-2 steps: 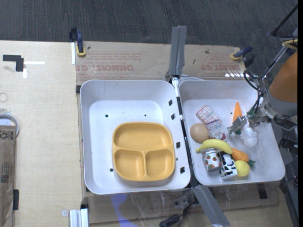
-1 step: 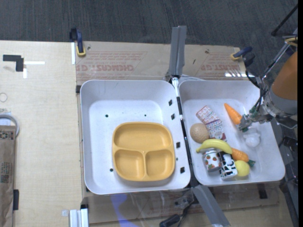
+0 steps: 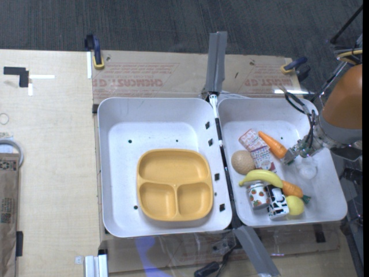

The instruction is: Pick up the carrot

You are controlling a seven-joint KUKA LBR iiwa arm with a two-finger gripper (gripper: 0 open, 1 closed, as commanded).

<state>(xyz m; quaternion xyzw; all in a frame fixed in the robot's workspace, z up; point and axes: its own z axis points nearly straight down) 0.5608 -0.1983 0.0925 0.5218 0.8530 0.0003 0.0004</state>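
Looking down on the right bin [image 3: 328, 209], I make out the carrot [image 3: 273, 145] lying on the bin floor in the upper middle: a short orange taper, glossy like plastic, thick end toward the lower right, thin end toward the upper left. Its thin end sits just beside a small packet [image 3: 249, 138] with a red and white pattern; no print on it is legible to me. The tool [image 3: 300, 150] is low in the same bin, just to the right of the carrot's thick end, near enough that I cannot tell whether they touch; nothing is visibly held, and I cannot tell how the tool is set. Above it is the arm's orange band [image 3: 346, 97]. A second orange carrot-like piece [image 3: 291, 188] with a green tip lies lower in the bin, against a banana [image 3: 262, 178]. Also there: a tan egg-shaped item [image 3: 243, 162], a lemon [image 3: 294, 206], a small can [image 3: 259, 196] with a pictured label I cannot read, and a black and white carton [image 3: 278, 203]. Left bin [image 3: 109, 154] holds a yellow divided plate [image 3: 174, 184]. Cardboard [image 3: 138, 74] on the tabletop [image 3: 46, 154] behind the bins carries red lettering upside down; I read "CHEMCN".
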